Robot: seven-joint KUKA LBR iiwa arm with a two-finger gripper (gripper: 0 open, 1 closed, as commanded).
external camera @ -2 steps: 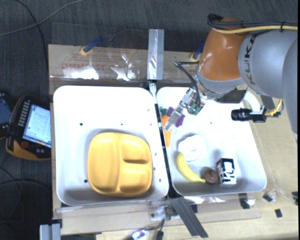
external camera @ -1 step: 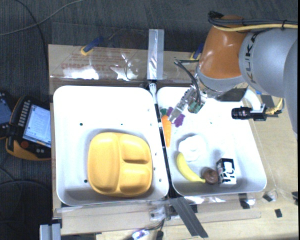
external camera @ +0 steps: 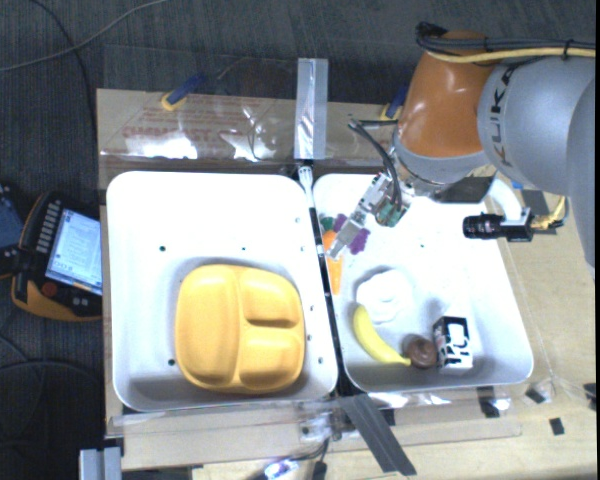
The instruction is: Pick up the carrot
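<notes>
While the arm (external camera: 500,118) reaches in from the right, its hand (external camera: 352,230) sits low at the left wall of the right bin (external camera: 500,298), right over the carrot (external camera: 332,268). Carrot lies along that wall, orange, with a green bit at its top end; its upper part is hidden under the hand. Can't tell how far the hand is open or whether it has hold of anything, too small and cluttered there. Something purple is also by the fingertips.

Readable text: "KUKA" letters partly visible on the grey arm link. Nothing else legible.

Also in the right bin: banana (external camera: 372,336), white round object (external camera: 384,296) just above it, brown round item (external camera: 418,349) touching the banana's tip, black-and-white block (external camera: 453,341) beside that.

Left bin (external camera: 140,268) holds a yellow divided tray (external camera: 242,327).

Off the worktop's left side: handheld pendant (external camera: 65,258), screen lit, text unreadable.
</notes>
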